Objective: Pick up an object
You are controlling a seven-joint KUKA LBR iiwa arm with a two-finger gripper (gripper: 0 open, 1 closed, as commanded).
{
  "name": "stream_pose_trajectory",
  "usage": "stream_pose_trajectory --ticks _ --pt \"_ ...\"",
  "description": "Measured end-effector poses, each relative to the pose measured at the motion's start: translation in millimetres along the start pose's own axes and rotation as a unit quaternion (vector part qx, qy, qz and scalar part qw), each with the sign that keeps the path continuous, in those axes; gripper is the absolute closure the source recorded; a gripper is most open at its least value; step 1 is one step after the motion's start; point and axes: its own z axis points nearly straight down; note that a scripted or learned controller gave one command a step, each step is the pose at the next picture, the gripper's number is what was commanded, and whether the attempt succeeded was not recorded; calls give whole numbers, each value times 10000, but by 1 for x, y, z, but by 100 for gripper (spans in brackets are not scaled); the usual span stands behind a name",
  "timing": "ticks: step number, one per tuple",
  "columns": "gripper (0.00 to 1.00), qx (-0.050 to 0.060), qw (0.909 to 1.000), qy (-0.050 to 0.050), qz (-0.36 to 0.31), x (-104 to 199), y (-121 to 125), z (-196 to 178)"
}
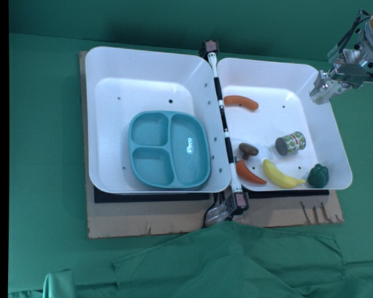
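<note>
Hovering above the far right corner of the right bin (336,129), gripper (321,92) at the end of the arm (367,48), nothing seen between its tips; how far apart they stand cannot be told from this slant. Nearest below and to the left, a small can (290,143) lying on its side, well apart from the tool. Farther along the same bin, a sausage (241,102) near the divider, a brown mushroom (248,149) just above a carrot (250,172), then a banana (281,175) with its tip close to a green pepper (317,175) in the near right corner. Across the divider, a blue plate (169,149) with three compartments resting in the left bin (112,79).

Likely troubles, judged from this layout: rolling of the can under a closing grasp, since it lies on its round side; pinching two pieces at once where mushroom and carrot sit together, or where banana meets pepper; striking the bin wall on descent, given the start so close to the rim; slipping off the curved, smooth banana or sausage.

Label on the can: red and green print on white, too small to read. No other writing legible.
</note>
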Motion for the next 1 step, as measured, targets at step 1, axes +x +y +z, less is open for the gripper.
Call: stream_pose_trajectory --ticks 1 --pt "100 12 10000 -2 1 -39 53 132"
